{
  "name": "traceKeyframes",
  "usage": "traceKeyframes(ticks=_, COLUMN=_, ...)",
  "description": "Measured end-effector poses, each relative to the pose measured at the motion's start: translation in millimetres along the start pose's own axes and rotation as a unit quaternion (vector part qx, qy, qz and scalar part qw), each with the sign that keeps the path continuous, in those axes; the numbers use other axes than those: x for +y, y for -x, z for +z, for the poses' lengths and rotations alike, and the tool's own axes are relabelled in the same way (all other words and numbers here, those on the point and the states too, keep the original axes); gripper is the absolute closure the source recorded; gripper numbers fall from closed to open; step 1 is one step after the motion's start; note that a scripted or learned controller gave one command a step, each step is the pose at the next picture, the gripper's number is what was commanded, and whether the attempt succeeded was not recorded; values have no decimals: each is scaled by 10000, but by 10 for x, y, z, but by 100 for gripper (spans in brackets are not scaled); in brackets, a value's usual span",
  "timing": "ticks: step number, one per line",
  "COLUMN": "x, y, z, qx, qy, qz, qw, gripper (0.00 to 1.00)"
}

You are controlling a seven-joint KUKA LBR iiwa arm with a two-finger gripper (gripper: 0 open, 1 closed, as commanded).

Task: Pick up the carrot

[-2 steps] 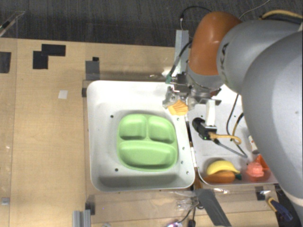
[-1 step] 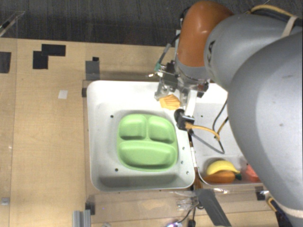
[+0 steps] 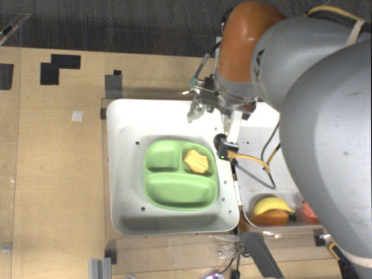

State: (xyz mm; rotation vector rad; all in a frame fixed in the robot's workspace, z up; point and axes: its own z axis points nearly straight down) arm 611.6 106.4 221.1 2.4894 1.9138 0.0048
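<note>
One carrot (image 3: 272,217) in the right bin, well below the hand (image 3: 197,110).

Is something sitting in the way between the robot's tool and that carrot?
Partly. The carrot lies in the right bin, with a banana resting against its upper side. The tool is over the left bin's far edge, and the bins' shared wall lies between.

A light wooden bench (image 3: 52,173) carries two shallow white bins side by side. The left bin (image 3: 125,167) sits square on the boards; the right bin (image 3: 261,156) touches its edge. Black square markers (image 3: 58,67) lie near the far left corner.
</note>
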Motion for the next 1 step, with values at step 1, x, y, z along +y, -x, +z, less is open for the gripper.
traceKeyframes(ticks=1, x=618, y=567, z=-1512, qx=2, qy=21, qz=-1436, qw=9896, gripper=0)
